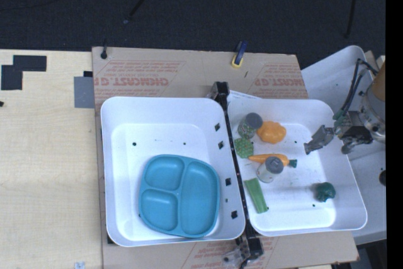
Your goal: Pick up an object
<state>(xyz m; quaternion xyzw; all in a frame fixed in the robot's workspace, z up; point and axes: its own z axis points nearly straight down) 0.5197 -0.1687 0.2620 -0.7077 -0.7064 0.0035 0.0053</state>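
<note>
Reference landmark: the right bin (343, 214), the white tray on the arm's side of the surface. Nearest the camera, by the right bin's front wall, lie a green strip-shaped piece (256, 194) toward the divider side and a small dark green lump (325, 191) toward the arm side, well apart from each other. One row further back, in the middle of the right bin, a grey capped container (271, 169) touches an orange carrot-shaped piece (269, 159); just beyond these, near the divider, sit a round green textured piece (244, 147), a second grey-topped container (251, 124) and an orange rounded piece (272, 132). The task names no particular object, so any of these qualifies. The hand (332, 137) hangs at the right bin's arm-side rim, level with the back row, with two dark fingers spread apart and nothing between them. Recommended procedure, as a judgement: select the dark green lump, since it stands alone and offers clear space on both sides for the fingers; the clustered pieces by the divider risk a double contact or a slip. Centre the hand over the chosen piece, descend vertically with the fingers spread wide, and close only once the fingertips straddle it near the bin floor. Beside the right bin, the left bin (119, 129) holds a blue divided plate (179, 196).
</note>
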